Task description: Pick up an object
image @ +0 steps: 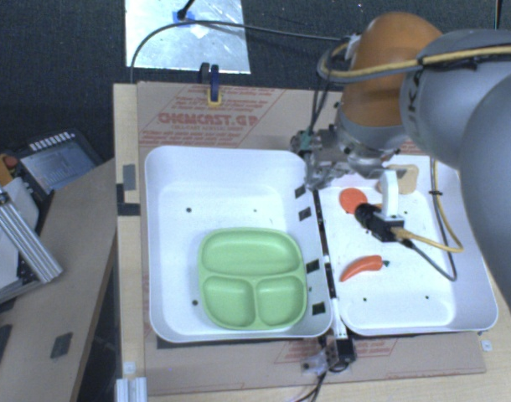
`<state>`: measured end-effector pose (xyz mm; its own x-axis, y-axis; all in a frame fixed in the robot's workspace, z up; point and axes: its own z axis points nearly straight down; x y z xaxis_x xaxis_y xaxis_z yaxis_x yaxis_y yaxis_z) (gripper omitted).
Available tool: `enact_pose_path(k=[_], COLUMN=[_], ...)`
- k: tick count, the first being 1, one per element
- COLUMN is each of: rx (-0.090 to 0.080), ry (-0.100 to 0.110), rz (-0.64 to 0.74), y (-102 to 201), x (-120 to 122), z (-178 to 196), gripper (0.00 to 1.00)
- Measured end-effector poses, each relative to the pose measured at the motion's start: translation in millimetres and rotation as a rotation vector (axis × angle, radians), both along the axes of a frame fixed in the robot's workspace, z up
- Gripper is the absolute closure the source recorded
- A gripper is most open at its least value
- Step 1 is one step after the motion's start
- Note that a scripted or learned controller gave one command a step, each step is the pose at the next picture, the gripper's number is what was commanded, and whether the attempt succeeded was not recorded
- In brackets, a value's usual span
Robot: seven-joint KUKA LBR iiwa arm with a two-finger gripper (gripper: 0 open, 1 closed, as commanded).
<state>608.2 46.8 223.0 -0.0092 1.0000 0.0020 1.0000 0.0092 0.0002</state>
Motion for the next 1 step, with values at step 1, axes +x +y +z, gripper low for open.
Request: enact_pose_path(k=[1], rx=[0.001], ry=[-0.002], rz=[0.001], y=[57.3], x=[-1.7], z=[11.1], gripper=[1.0])
